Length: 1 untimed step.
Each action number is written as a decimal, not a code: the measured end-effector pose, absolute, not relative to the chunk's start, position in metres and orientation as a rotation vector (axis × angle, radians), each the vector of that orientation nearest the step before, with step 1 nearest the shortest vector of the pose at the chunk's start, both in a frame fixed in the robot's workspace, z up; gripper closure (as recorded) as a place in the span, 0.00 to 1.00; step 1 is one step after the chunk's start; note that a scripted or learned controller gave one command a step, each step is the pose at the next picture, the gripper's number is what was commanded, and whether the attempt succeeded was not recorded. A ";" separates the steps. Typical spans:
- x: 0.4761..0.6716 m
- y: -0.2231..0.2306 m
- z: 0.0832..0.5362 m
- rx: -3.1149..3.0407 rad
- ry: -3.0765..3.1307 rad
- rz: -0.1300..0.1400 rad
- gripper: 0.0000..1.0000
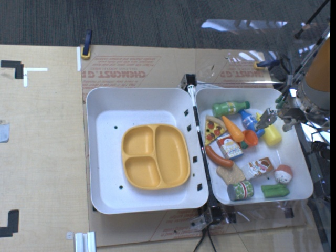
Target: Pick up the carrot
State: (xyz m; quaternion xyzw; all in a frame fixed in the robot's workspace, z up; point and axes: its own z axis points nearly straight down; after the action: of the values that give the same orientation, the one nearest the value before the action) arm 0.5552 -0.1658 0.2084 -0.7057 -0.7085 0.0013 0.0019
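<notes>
Orange, the carrot [233,128] lies tilted in the right bin [301,156], between the pizza slice [212,129] and a blue bottle [249,121]. The arm reaches in from the right; its end effector [268,117] hangs low, fingers slightly parted, gripping nothing.

Cardboard-covered bench [42,156], two shallow white bins side by side, left bin [100,156], right bin [299,164]

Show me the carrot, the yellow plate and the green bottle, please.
carrot [233,128]: camera view, middle of its orange body.
yellow plate [156,178]: camera view, ridge between its compartments.
green bottle [228,108]: camera view, middle of its body.
</notes>
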 end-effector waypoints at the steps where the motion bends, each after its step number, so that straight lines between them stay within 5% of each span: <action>1: 0.590 -0.112 0.097 -1.912 -2.500 -0.008 0.00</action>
State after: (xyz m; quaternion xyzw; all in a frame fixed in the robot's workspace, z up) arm 0.5899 -0.1124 0.0969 -0.6076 -0.7942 -0.0025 -0.0030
